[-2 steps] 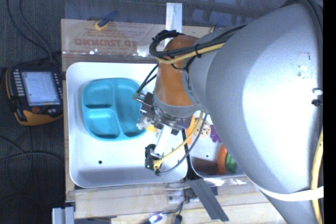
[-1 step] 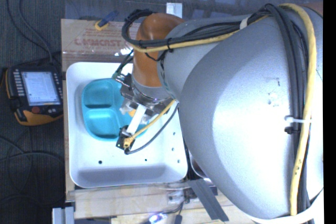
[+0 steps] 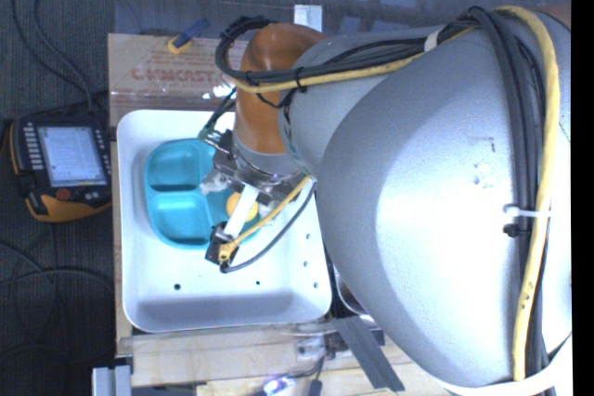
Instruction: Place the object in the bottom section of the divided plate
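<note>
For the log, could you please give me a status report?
End effector over divided plate's right edge. Plate in white bin. Arm overhangs bin's right side.

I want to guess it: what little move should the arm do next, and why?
Probably slide a little toward the view's left, over the lower section of the plate. The gripper hangs at its right edge, not yet over that section.

A bulky grey arm (image 3: 436,199) with a finely speckled, rounded shell, an orange band (image 3: 264,97) ringing it above the wrist; black and yellow cables (image 3: 529,107) run along it, bundled by a white tie (image 3: 522,218)
</note>
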You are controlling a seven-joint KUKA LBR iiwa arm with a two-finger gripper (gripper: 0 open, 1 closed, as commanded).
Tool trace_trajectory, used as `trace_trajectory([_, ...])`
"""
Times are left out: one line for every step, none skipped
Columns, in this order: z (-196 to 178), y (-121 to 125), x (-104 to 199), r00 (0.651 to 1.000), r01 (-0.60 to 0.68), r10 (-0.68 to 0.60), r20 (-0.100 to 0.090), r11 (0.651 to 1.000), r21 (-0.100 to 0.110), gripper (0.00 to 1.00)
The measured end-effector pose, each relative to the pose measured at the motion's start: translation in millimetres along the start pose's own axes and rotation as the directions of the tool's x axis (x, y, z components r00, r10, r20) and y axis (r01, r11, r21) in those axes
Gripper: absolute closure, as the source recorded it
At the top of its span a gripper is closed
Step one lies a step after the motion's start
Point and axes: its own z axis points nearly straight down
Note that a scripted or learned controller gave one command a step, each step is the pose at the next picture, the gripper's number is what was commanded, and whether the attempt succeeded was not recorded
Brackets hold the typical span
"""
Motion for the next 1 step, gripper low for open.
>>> trace_trajectory([-26.8, 87.5, -15.0, 0.999, -0.054, 0.054, 0.001, 0.999, -0.002, 0.00])
